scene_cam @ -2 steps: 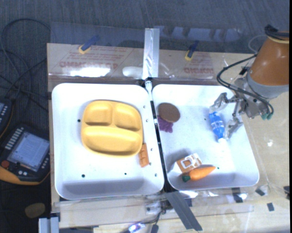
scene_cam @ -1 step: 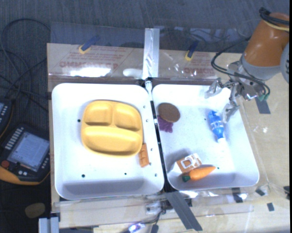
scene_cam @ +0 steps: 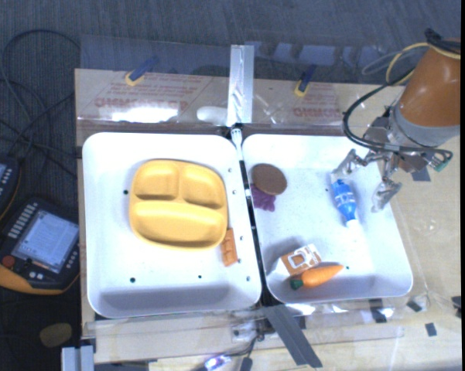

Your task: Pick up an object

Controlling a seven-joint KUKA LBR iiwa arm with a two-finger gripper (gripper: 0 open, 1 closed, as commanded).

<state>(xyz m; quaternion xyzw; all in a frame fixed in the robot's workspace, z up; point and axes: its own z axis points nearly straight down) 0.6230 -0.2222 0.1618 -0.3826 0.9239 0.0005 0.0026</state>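
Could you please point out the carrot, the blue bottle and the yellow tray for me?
carrot (scene_cam: 322, 276), camera view, middle of its orange body.
blue bottle (scene_cam: 343, 199), camera view, middle of its blue label.
yellow tray (scene_cam: 178, 205), camera view, ridge between its compartments.

1. The arm (scene_cam: 432, 91), grey with an orange band, reaches in from the right.
2. Its gripper (scene_cam: 366, 180) points downward, both fingers (scene_cam: 345, 164) spread wide apart, nothing between them.
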